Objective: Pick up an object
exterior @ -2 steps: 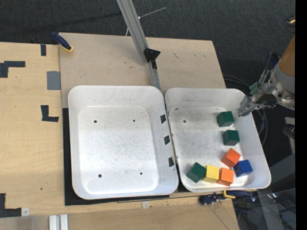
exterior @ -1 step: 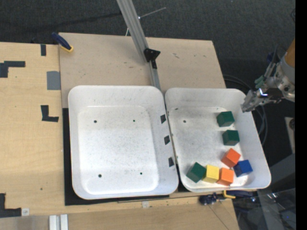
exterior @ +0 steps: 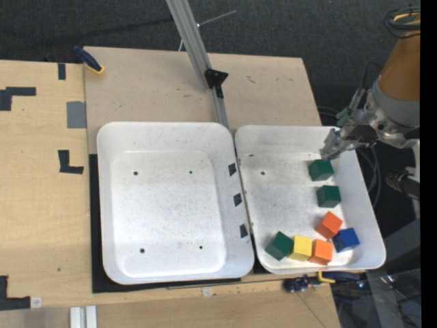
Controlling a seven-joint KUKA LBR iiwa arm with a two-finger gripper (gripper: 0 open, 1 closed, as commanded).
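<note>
Several small blocks lie in the right bin (exterior: 273, 183). A dark green block (exterior: 320, 169) sits near the bin's far right, with another dark green block (exterior: 328, 195) just below it. Further down are an orange block (exterior: 330, 223), a blue block (exterior: 347, 238), a second orange block (exterior: 321, 251), a yellow block (exterior: 302, 246) and a green block (exterior: 279, 244). My gripper (exterior: 332, 145) hangs just above and to the right of the upper green block, with nothing visibly between its fingers.
The left bin (exterior: 109, 183) stands beside the right one, sharing a middle rim. A slanted metal pole (exterior: 194, 39) crosses the bench behind the bins. Cables hang by the arm at the right edge.
</note>
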